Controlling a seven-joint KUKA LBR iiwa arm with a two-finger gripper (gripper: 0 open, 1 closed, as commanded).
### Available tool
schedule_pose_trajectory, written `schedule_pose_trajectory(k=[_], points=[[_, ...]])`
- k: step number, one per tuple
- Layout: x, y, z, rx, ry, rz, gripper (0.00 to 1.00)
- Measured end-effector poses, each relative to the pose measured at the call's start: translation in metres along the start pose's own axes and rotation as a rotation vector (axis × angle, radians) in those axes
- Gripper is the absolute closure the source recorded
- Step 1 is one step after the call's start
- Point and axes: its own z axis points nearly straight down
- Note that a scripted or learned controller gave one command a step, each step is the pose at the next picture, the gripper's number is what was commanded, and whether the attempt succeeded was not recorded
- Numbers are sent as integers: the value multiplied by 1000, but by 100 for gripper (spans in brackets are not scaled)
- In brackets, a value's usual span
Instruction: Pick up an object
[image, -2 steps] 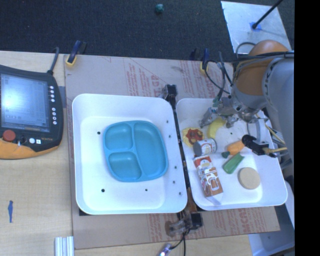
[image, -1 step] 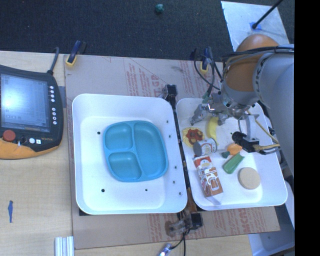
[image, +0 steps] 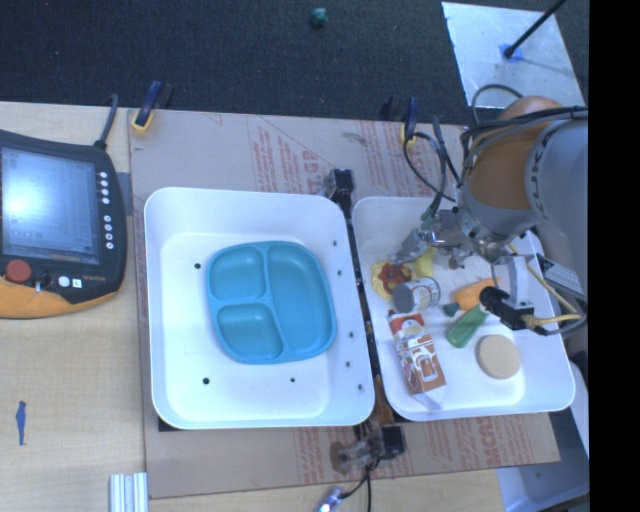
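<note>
The tool (image: 432, 240) hangs over the right bin (image: 540, 398), among loose cables; whether it is spread or pinched I cannot tell. Nearest in that bin lie a flat packet (image: 418, 358) and a round tan disc (image: 498, 356), then a green piece (image: 465, 326), an orange piece (image: 473, 294) and yellow-red bits (image: 393, 274). The left bin (image: 180, 300) holds a blue three-part plate (image: 270, 300).

Grey arm (image: 560, 190) reaching in from right, orange band above wrist, pincer (image: 432, 243) low.
</note>
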Motion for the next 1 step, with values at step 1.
schedule_pose_trajectory(k=[1], points=[[7, 29, 4, 7, 1, 1, 0]])
